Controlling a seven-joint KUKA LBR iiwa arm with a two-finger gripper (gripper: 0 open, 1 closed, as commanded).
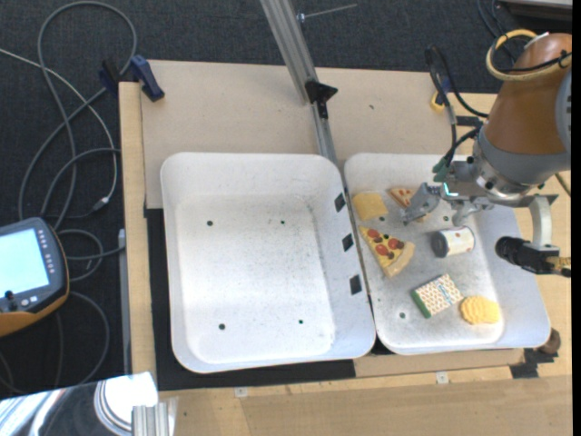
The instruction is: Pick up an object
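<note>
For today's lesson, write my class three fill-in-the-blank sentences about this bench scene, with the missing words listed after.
1. All the toy food lies in the ___ bin.
2. The pizza slice has ___ toppings.
3. The tool hangs above the ___ bin.
Missing words: right; red; right

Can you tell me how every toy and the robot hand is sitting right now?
gripper: low over the right bin, nothing seen between its fingers
pizza slice: lying flat
yellow piece: lying flat near the bin's left wall
small orange wedge: lying flat beside the gripper
white can: lying on its side
checkered block: lying flat
yellow waffle: lying flat
right bin: holds all the toys
</note>
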